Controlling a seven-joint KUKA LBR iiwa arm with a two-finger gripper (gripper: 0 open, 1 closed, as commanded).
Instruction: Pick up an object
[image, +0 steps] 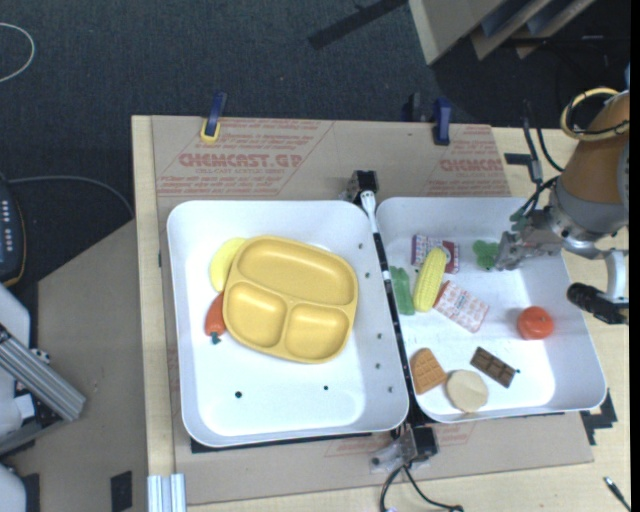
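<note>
Currently the claw sits low at the far right side of the right bin, reaching in from the right on the grey arm. Whether the claw is apart or together cannot be told at this angle; nothing is visibly clamped in it.

The nearest candidate is a small green piece, which lies just beside the claw on its left, touching or nearly touching the tip. Its outline is partly hidden by the claw, so its long axis cannot be read.

Positions below are given relative to the corn cob:
- The green piece and the claw lie to the right of the cob and slightly farther from the camera.
- A pink-and-white packet lies just behind the cob.
- A green pod lies just left of the cob, roughly parallel to it.
- A second red-and-white packet lies just right of and nearer than the cob.
- An orange fruit lies well to the right.
- A chocolate bar, a round bun and a brown cracker lie nearer the camera.

The cob's long axis runs near-to-far, slightly tilted. As a judgement, the coming move turns on the short leftward offset between claw and green piece; a small shift left and down probably suffices.
</note>
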